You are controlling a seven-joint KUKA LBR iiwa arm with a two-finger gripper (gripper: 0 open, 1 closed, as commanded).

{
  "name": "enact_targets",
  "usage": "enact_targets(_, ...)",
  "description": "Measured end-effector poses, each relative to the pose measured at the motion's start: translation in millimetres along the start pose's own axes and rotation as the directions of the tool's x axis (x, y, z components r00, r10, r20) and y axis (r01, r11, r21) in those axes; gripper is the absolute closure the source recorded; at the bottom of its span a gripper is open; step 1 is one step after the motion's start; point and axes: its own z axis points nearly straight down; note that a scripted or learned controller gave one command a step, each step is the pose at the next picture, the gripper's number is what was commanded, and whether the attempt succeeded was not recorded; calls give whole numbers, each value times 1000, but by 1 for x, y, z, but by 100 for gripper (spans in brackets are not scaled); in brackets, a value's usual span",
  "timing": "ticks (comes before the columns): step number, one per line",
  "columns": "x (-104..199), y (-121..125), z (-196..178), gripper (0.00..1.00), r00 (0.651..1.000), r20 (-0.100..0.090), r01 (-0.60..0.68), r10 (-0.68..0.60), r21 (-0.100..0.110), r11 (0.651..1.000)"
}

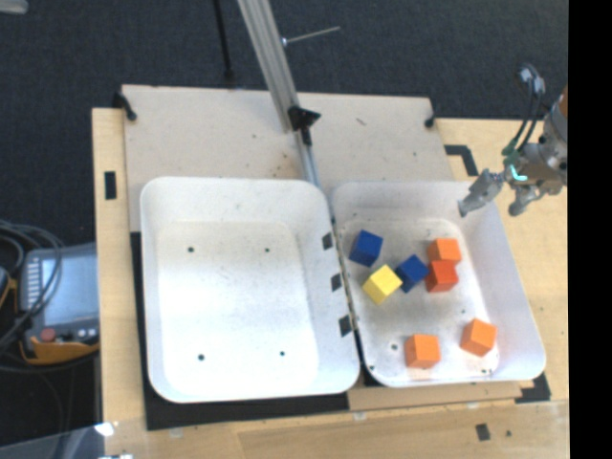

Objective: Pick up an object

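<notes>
Bench w/ two white bins (153, 256); fingers (497, 195) spread apart, nothing held, above right bin's upper-right edge.

Robot lab, probably: bare wooden bench (110, 256), two white bins (239, 194), aluminium camera mast (271, 51), dark carpet (96, 27).

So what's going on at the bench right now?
The grey arm's two-finger gripper sits above the far right edge of the right-hand white bin, holding nothing. Seven small cubes lie in that bin: four orange, two blue and one yellow cube. None has been picked up yet. The left-hand white bin sits alongside.
</notes>
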Motion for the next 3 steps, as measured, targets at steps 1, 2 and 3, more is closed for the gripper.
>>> enact_targets(1, 0, 1, -3, 0, 1000, 2, 2, -2, -4, 1000)
enact_targets(2, 1, 1, 60, 0, 1000, 1, -2, 2, 3, 1000)
enact_targets(3, -2, 2, 103, 0, 1000, 2, -4, 4, 1, 1000)
